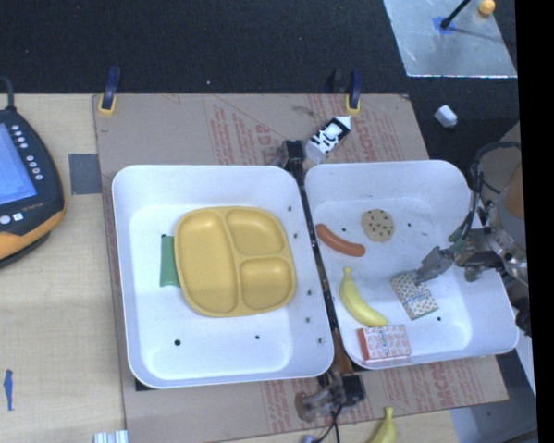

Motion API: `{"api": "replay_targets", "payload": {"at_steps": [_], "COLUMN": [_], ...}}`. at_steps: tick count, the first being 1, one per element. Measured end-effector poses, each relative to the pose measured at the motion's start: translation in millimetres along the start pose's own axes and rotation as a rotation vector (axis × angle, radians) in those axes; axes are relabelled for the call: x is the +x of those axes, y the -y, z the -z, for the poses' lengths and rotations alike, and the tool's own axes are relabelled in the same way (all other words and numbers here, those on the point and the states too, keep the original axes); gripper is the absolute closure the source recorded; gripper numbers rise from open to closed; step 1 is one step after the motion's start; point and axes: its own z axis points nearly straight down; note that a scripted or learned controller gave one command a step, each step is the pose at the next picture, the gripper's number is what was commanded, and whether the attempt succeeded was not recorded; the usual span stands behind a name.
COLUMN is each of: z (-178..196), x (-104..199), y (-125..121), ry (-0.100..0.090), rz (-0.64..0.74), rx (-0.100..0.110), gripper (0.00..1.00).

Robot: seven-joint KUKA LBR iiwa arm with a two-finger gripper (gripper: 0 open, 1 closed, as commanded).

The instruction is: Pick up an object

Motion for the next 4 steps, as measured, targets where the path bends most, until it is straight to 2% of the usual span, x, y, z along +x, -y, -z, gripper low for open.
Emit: {"api": "replay_targets", "payload": {"at_steps": [1,2,3,4], "z": [-107.8,-97.1,-107.0,-6.2], "x": [3.0,1.5,67.3,139.0], "y": [-14.0,-14.7,-50.8,-71.9], "ry": [0.0,0.002,0.001,-0.001], "rz": [0.003,0.008,0.004,0.001], "rx": [0.002,0.002,-0.001,-0.002], "gripper": [0.0,1.0,1.0,1.0]}}
